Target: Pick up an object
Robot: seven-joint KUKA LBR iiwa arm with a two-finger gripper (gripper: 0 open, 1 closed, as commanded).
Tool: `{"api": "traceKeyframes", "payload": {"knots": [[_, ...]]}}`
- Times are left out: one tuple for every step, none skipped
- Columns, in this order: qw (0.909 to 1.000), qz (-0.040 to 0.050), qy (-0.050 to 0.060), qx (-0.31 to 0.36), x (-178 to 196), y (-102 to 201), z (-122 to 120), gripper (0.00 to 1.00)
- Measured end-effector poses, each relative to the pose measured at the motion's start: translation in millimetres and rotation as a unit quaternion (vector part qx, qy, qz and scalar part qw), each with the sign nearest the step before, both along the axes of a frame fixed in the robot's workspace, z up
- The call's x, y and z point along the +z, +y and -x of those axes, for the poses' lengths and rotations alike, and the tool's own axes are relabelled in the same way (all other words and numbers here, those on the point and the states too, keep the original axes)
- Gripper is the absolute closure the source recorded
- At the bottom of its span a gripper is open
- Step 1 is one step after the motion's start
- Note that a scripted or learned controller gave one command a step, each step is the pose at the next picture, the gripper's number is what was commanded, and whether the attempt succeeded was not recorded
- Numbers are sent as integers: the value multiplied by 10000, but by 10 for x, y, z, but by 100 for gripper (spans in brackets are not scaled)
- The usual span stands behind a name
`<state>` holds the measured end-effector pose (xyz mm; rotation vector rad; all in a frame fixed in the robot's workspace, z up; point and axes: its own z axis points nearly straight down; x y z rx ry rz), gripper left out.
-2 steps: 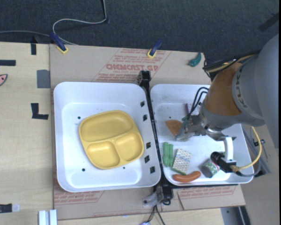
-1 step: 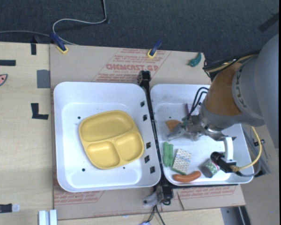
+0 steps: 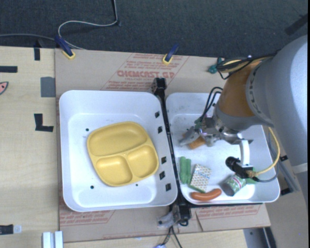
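Our jaws [image 3: 192, 137] hang low in the right bin [image 3: 258, 192], over a small orange piece [image 3: 196, 144], grip state we cannot tell, with a green block [image 3: 185, 170], patterned packet [image 3: 200, 177] and sausage [image 3: 206, 194] nearer.

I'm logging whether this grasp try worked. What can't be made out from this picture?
- Hand, camera view: small and partly under the arm's wrist; whether it is open or shut, or holds anything, is unclear.
- Orange piece by the hand: too small and half covered to identify.
- Can: label too small to read.
- Right bin: its upper right part is hidden by the arm.
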<state>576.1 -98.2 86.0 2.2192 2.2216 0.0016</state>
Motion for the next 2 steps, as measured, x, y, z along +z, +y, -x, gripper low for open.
{"api": "traceKeyframes", "payload": {"knots": [[10000, 5, -4, 0, 91, -3, 1, 100], [10000, -1, 5, 5, 1140, 496, 191, 100]]}}
